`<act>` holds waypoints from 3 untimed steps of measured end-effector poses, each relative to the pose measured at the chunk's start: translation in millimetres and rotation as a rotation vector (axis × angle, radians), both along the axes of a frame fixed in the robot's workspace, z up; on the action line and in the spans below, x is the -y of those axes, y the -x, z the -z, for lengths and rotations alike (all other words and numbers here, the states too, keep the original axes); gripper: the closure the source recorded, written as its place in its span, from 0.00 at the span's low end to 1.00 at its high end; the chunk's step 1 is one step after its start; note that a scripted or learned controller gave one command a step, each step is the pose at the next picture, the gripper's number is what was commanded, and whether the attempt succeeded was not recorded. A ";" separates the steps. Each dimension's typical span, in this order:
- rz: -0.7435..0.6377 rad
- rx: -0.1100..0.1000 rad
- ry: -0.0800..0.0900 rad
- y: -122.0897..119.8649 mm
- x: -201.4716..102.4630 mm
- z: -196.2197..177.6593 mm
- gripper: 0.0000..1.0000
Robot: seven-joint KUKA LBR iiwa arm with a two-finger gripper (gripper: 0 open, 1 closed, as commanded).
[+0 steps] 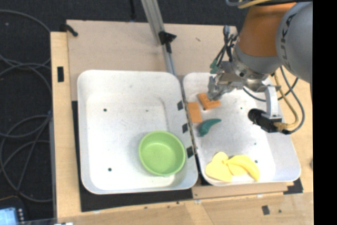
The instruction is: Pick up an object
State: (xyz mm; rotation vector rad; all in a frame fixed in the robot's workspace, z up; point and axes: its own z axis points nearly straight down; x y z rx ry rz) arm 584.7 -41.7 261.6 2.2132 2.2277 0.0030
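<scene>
My gripper (215,92) hangs at the back left of the right bin (274,153), right over an orange block (209,104) and touching or nearly touching its top. A second orange piece (194,111) lies by the bin's left wall. Just in front of the blocks is a teal curved object (207,125). A yellow banana-like bunch (232,167) rests at the bin's front edge. In the left bin (105,92) a green bowl (161,153) sits at the front right.
A slanted metal pole (150,2) with a black clamp (167,38) stands behind the bins, near the wall between them. A black fitting with cables (261,117) hangs off the arm over the right bin's right side.
</scene>
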 end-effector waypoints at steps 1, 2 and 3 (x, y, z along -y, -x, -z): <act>-0.001 0.000 0.000 -25.5 -55.2 1.4 1.00; 0.001 0.000 0.002 -58.3 -95.0 19.2 1.00; 0.003 -0.002 0.004 -57.2 -92.0 18.1 0.00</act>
